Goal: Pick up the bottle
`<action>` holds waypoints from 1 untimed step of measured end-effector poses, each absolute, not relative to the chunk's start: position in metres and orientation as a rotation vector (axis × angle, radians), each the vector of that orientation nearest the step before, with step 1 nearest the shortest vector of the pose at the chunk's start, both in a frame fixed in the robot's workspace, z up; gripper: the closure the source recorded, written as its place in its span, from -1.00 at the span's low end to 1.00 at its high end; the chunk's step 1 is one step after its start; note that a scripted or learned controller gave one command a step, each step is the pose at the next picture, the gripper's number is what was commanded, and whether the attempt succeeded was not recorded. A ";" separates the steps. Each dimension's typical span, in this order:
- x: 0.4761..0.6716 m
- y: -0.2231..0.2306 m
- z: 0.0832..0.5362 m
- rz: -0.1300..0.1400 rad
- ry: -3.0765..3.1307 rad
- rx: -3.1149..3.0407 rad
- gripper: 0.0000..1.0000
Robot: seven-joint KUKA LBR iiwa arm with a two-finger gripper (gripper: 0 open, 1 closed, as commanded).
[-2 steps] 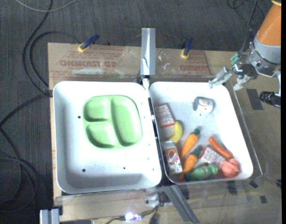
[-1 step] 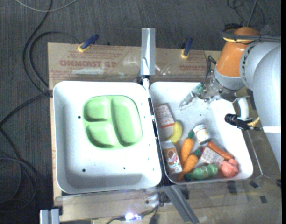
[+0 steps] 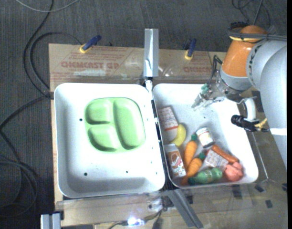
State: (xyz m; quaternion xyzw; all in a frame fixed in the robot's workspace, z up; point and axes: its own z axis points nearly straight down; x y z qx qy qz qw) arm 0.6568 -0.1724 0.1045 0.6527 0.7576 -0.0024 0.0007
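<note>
Bottle (image 3: 175, 161) lies low in your right bin (image 3: 241, 132).
Gripper (image 3: 203, 99) sits upper right, fingers apart, holding nothing.

You see a smooth, rounded grey arm (image 3: 276, 80) with a glossy orange band (image 3: 237, 56) above its wrist, thin dark cables beside it, and a small metallic two-finger gripper (image 3: 203, 100).

Bottle (image 3: 175, 160) (red-labelled) flat in right bin (image 3: 222, 113)

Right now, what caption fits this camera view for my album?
Gripper hovers over the right bin of toy food, bottle untouched.
</note>
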 end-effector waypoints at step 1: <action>0.669 -0.171 0.220 -0.003 2.317 2.119 1.00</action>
